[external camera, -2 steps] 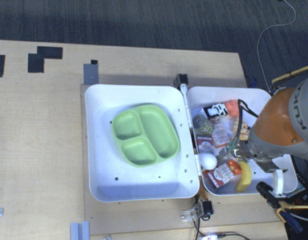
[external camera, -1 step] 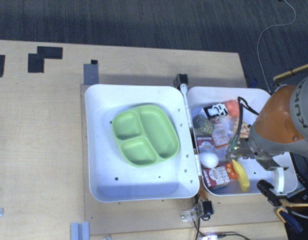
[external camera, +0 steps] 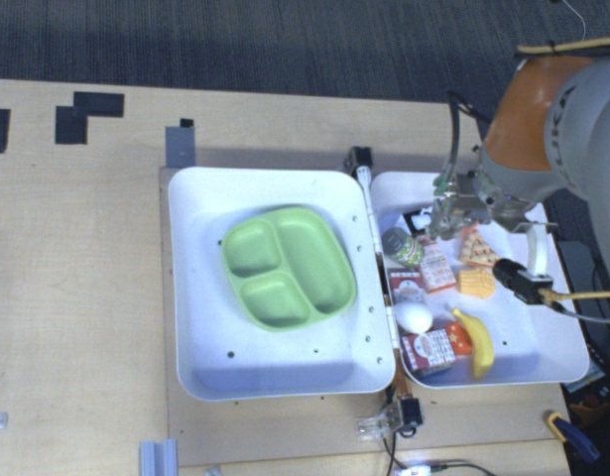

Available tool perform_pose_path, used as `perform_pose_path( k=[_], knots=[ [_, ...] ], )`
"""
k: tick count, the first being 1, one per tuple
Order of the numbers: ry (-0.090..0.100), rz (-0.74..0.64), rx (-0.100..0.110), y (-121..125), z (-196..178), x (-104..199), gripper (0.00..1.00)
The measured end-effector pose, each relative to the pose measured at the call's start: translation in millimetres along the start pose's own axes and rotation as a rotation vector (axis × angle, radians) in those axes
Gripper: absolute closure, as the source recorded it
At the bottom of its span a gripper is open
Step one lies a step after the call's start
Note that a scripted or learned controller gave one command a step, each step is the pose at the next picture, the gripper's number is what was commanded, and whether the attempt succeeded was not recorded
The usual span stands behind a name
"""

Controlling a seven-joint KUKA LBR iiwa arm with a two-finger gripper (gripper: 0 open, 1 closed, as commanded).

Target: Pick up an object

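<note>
We find the gripper (external camera: 445, 218) low over the crowded right bin (external camera: 562, 360), its opening indiscernible, and judge it risks nudging the green can (external camera: 404, 249) or red packet (external camera: 436, 267) aside.

Pale wooden bench (external camera: 76, 296) with a few black tape patches (external camera: 89, 113) near the far left edge. Dark grey ribbed carpet floor (external camera: 265, 23) behind. Even, soft lighting overall.

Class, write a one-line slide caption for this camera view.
Gripper poised over toy food bin, green tray alongside.
</note>
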State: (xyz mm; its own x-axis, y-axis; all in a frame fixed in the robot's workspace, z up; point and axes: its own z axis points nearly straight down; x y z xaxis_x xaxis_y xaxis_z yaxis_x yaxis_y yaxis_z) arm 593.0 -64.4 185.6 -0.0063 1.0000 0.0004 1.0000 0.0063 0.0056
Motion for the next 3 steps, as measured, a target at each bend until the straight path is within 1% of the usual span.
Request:
perform_pose_path(
  k=[1, 2, 3],
  knots=[
    [-0.001, 0.0, 0.003, -1, 1, -1, 0.0],
    [-0.001, 0.001, 0.001, 4, 77, -21, 0.0],
    [-0.001, -0.005, 0.0, 4, 67, -21, 1.0]
  ],
)
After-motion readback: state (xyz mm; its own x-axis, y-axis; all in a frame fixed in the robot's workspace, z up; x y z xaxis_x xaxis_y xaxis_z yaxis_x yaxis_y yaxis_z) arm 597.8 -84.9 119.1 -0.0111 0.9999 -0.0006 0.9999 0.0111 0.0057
